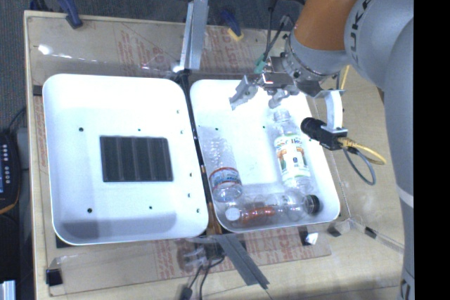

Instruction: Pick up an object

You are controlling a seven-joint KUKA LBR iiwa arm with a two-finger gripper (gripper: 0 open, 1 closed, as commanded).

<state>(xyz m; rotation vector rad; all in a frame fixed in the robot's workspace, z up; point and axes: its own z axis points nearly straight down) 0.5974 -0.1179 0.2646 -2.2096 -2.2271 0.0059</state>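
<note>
Nearest the camera, a brown-filled bottle [271, 209] is seen lying below the end effector [261, 91], whose fingers are spread apart, clamped on nothing. "KUKA" is printed on the arm [365, 10]. Just below-right, an orange-labelled bottle [292, 154] lies lengthwise; a blue-banded bottle [221, 168] lies below-left in the right bin [232, 91].
</note>
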